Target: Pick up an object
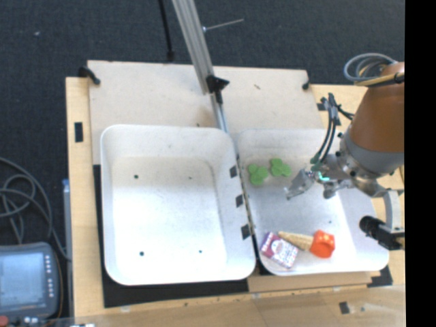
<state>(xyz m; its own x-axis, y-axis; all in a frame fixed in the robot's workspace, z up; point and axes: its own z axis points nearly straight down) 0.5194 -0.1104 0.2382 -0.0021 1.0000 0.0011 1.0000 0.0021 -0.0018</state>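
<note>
The end effector [308,184] is hovering open and empty over the right bin [354,251], center-right of frame. Green objects [267,171] are lying just left; an orange-tipped cone [310,241] is resting near the bin's lower edge.

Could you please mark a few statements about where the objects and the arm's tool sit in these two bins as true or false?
1. The green pieces lie in the right bin. True.
2. The orange object lies in the left bin. False: it lies in the right bin, near the front edge.
3. The tool hangs over the right bin. True.
4. The purple packet lies beside the green pieces. False: it lies apart from them, near the front edge, next to the tan cone.
5. The tool grips the orange object. False: the orange object lies on the bin floor, apart from the tool.
</note>
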